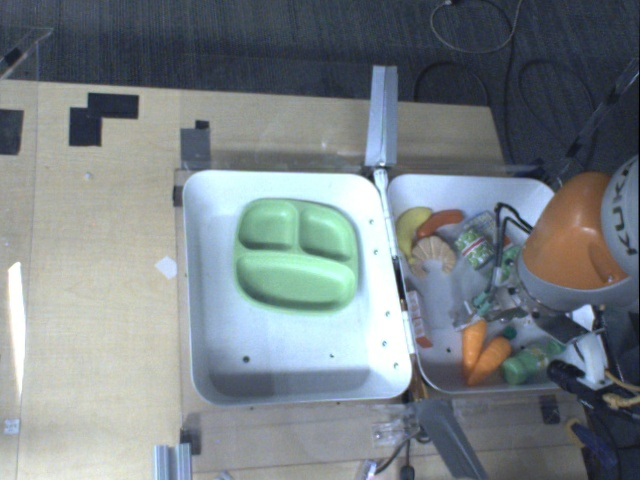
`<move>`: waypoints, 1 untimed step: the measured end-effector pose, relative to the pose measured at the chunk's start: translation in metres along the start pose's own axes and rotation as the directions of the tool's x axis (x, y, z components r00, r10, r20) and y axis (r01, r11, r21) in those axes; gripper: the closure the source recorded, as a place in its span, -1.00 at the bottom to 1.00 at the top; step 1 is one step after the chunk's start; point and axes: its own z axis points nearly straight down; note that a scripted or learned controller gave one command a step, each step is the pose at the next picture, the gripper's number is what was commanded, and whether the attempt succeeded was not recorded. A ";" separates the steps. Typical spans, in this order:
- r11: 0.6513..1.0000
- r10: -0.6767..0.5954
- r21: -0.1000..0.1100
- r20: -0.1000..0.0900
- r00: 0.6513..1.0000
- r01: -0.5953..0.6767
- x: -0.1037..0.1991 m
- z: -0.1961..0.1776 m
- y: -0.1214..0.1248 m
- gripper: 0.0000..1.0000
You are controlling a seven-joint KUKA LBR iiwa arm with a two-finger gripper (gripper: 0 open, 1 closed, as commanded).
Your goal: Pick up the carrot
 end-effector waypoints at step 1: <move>0.997 -0.078 0.001 -0.005 0.997 0.078 -0.011 0.008 -0.004 1.00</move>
